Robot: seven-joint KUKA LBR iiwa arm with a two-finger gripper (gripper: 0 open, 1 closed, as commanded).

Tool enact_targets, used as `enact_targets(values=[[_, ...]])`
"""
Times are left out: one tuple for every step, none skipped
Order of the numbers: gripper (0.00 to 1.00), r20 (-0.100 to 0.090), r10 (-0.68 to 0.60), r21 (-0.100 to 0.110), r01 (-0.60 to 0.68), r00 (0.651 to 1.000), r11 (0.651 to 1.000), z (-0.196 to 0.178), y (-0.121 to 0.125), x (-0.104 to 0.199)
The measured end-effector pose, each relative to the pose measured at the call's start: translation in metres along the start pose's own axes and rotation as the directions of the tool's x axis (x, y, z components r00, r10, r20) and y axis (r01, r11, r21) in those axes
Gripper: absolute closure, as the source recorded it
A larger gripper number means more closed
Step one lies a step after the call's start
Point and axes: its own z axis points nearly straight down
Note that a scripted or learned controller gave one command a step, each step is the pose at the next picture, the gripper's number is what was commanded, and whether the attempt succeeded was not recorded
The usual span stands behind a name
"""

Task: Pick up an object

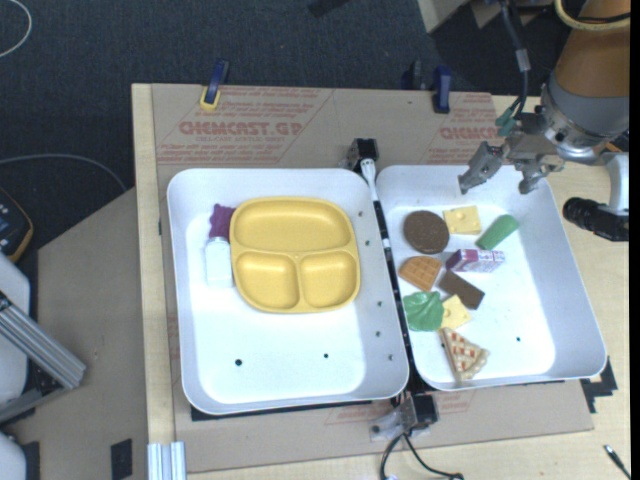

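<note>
You have not picked anything up yet: the gripper (506,173) hangs over the far edge of the right bin (570,268), its two fingers spread apart with nothing between them. All of the task is left, as far as you can judge from here: choose a piece, come down on it, close, and lift.

The pieces lie in a loose cluster in the right bin, toward the side nearest the left bin (190,298). Closest to the gripper you have a yellow cheese square (462,219) and a green pod (497,232), both just in front of the fingers. Beside the cheese sits a brown cookie (427,231). Nearer the camera from those come a small purple-and-white carton (477,260), an orange waffle (420,272), a dark chocolate bar (463,289), a green leaf (423,311) and a pizza slice (463,353).

Most of these look flat and thin, so you may find them hard to pinch; the pod and the carton stand taller and seem the easier choices. The left bin holds a yellow divided tray (295,253).
</note>
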Motion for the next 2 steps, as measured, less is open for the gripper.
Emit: enact_targets(values=[[0.0, 0.002, -0.002, -0.014, 0.002, 1.0, 1.0, -0.008, 0.002, 0.0], [0.0, 0.001, -0.002, -0.01, 0.002, 1.0, 1.0, 0.034, 0.002, 0.002]])
